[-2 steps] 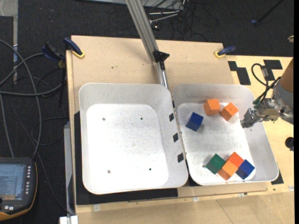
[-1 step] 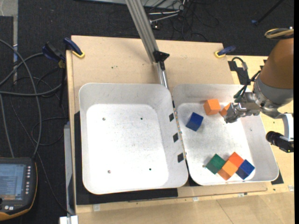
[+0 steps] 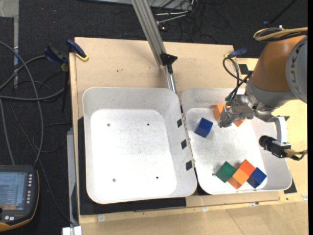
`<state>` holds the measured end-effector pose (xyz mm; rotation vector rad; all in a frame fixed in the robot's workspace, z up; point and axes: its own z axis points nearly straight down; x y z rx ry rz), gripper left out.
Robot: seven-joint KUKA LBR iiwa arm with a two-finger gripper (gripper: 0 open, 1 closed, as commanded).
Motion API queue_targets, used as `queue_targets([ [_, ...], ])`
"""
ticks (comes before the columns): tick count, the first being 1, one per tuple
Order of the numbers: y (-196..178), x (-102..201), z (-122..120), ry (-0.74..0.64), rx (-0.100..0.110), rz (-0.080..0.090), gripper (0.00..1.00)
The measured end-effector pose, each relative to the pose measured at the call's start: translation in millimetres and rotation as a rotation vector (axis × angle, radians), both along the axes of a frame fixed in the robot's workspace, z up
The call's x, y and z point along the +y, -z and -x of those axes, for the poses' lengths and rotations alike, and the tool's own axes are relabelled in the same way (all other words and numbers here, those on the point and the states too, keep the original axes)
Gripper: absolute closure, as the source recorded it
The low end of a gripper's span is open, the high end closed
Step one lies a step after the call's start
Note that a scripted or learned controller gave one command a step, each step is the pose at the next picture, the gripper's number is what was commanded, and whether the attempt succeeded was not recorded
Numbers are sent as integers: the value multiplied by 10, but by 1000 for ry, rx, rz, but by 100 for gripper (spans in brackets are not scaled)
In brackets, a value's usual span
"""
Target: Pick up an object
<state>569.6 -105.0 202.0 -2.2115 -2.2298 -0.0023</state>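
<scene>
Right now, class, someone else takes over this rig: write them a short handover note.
Gripper: low in the right bin, over an orange block near the far wall; finger state unclear.
Blue block: loose, just left of the gripper.
Green block, second orange block and second blue block: clustered at the near edge.
Done: no lift visible.
Left: grasp and raise one block.

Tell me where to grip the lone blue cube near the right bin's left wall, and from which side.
Come straight down on the blue cube in the right bin and close on two opposite side faces. It stands alone on the floor with open space around it, though it sits turned at an angle, so I'd rotate the gripper to match its faces. The bin's left wall leaves little side access.
</scene>
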Motion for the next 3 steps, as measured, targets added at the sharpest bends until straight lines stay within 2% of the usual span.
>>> queue_targets([
  [2, -218, 1151, -98, -2, -1, 0, 100],
  [3, -173, 1733, -252, -1, -1, 0, 100],
])
